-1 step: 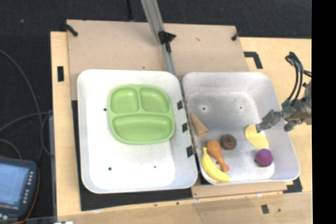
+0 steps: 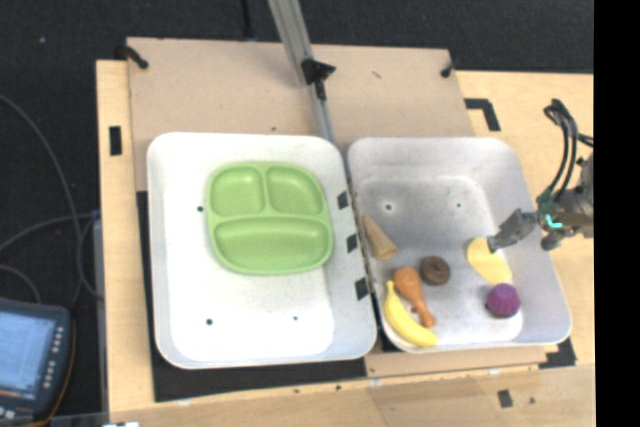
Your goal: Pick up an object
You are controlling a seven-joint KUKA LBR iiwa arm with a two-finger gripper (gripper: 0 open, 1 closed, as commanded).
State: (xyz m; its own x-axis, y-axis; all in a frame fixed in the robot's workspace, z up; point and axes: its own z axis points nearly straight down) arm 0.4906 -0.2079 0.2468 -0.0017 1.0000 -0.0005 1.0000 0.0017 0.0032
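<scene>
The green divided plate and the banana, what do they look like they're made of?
Green divided plate: likely matte moulded plastic, with an even colour and soft rounded ridges. Banana: probably a plastic or rubber toy, uniformly yellow and smooth, though the view is too coarse to be sure.

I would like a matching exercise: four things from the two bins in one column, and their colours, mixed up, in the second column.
Things:
1. divided plate
2. ball
3. banana
4. round piece beside the carrot

Colours:
A. purple
B. brown
C. green
D. yellow

Pairs: 1-C, 2-A, 3-D, 4-B
</scene>
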